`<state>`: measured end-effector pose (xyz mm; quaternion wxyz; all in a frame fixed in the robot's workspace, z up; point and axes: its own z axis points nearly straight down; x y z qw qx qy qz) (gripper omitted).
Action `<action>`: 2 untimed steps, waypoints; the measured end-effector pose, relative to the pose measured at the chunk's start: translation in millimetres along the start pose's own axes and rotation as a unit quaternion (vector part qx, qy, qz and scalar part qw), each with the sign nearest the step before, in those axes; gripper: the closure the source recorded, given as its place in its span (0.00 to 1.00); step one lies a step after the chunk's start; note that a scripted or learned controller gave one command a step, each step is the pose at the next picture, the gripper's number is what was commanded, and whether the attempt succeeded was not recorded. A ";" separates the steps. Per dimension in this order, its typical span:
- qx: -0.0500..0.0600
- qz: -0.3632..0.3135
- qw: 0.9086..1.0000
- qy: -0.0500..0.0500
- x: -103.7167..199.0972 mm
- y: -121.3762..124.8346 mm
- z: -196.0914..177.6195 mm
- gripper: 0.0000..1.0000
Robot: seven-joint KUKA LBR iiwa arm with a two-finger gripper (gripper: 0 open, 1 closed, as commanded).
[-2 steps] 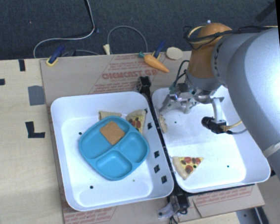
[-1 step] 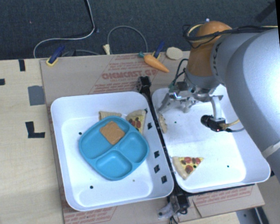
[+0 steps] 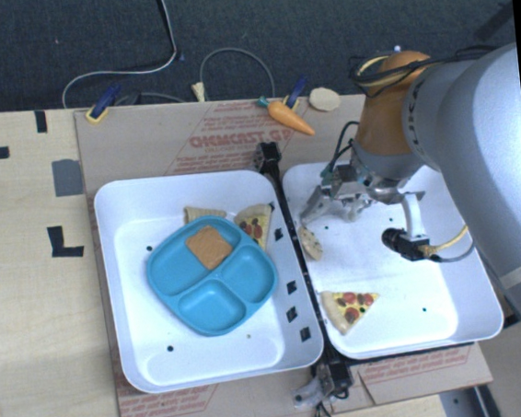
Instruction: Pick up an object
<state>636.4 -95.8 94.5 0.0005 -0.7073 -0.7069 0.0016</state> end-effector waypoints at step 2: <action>-0.004 0.000 1.000 -0.001 -5.6 -20.7 7.5 0.00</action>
